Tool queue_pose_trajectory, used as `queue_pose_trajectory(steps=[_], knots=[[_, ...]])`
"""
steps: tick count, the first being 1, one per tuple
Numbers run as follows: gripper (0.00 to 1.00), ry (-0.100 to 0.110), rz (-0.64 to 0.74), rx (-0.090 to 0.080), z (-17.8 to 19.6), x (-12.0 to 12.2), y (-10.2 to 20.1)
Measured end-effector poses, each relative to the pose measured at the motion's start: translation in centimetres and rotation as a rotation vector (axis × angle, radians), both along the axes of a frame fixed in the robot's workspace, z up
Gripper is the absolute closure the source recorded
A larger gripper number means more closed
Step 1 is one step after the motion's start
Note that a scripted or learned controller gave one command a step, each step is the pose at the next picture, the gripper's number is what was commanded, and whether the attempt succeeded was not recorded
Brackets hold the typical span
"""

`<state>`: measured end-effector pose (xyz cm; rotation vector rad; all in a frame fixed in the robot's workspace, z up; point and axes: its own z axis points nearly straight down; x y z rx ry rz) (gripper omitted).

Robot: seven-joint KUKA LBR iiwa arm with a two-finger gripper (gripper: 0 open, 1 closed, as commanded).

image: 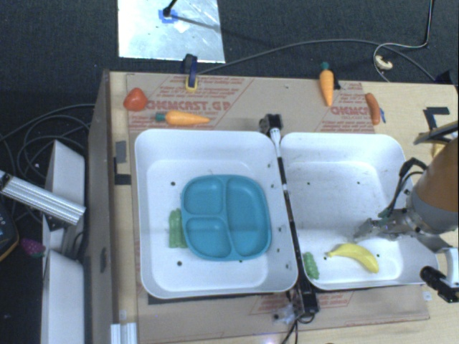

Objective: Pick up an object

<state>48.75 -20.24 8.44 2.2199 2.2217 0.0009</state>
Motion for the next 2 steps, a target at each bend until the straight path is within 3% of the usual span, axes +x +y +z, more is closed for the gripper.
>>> queue_pose_trajectory(steps=[1,2], knots=[[0.0,-0.001,0.004,0.002,0.0,4.3,6.4],[0.0,-0.004,0.004,-0.002,3.0,13.3,4.5]])
